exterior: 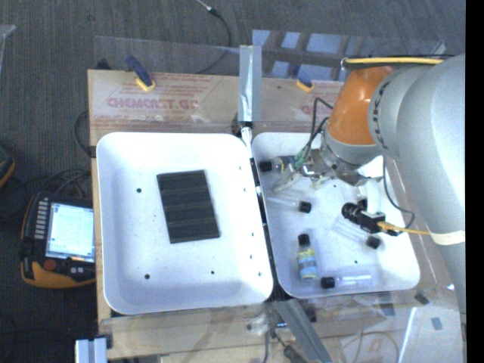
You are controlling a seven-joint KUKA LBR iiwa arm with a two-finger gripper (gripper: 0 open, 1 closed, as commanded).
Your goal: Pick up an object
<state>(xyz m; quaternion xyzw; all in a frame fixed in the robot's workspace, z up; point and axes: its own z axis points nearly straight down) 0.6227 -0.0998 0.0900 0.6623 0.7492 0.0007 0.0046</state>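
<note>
My gripper [308, 166] hangs at the right bin's [404, 272] eleven o'clock, over vials [291, 201] to pick from; jaw state: cannot tell.

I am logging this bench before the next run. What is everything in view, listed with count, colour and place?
left bin: 1, white, left half of the bench.
ribbed pad: 1, black, flat in the left bin.
right bin: 1, white, beside the left bin.
clear vials with black caps: about four, lying scattered in the right bin.
small bottle: 1, black cap, yellowish label, right bin front.
handheld pendant: 1, orange and black with lit screen, floor at left.
clamps: 2, blue and yellow, on the back board.
arm: 1, grey with orange band, over the right bin's back.
</note>
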